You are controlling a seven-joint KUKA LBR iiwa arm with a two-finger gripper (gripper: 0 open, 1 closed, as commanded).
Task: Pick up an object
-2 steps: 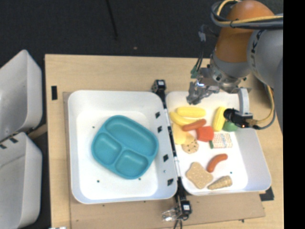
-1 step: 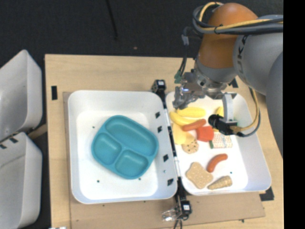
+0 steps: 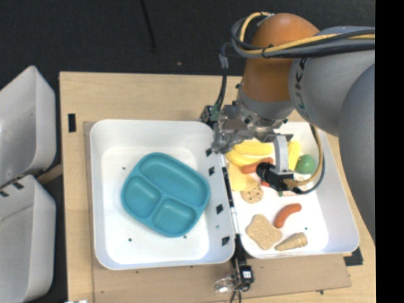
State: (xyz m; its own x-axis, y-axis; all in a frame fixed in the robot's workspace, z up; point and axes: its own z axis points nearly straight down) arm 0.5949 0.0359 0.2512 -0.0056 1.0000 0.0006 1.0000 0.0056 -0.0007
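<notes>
— In the right bin (image 3: 333,223), where is the gripper (image 3: 246,137)?
— At its eleven o'clock corner, just above the yellow banana (image 3: 250,149); a green ball (image 3: 305,163) sits at the banana's three o'clock.
— Spread or pinching?
— Can't tell; the wrist hides it.

Blue tray (image 3: 165,194), prob plastic, L bin (image 3: 117,240)

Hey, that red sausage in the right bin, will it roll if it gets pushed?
Likely: the sausage looks rounded and smooth, so it may roll or slip. Its slight curve could make it pivot instead. The bin floor is bare to its right, leaving it room.
</notes>
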